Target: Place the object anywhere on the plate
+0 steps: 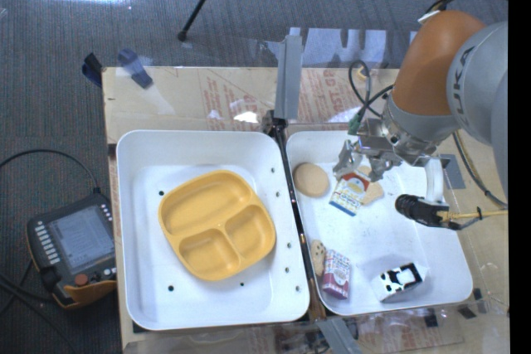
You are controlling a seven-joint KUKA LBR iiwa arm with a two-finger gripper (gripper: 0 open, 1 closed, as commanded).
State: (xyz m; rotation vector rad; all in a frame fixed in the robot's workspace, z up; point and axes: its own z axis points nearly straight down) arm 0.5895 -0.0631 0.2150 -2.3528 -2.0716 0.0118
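Over the right-hand shallow white bin (pixel 452 282), the grey arm with its orange band (pixel 436 62) reaches in from the right and bends down, its tool (pixel 363 163) hanging low above a small white, red and blue carton (pixel 352 191) near the bin's back; whether the tool is spread or closed, or has hold of anything, cannot be told from this angle. Just left of the carton lies a round tan biscuit-like disc (pixel 311 179). Nearer the front sit a small red and white packet (pixel 336 274) and a black and white toy vehicle (pixel 400 280). Inside the left white bin (pixel 137 178) rests the yellow three-compartment plastic plate (pixel 216 224), its sections bare. Both bins stand on a brown tabletop (pixel 187 95) over grey carpet (pixel 50 37), with a handheld control pendant (pixel 73 247) on the floor at left.
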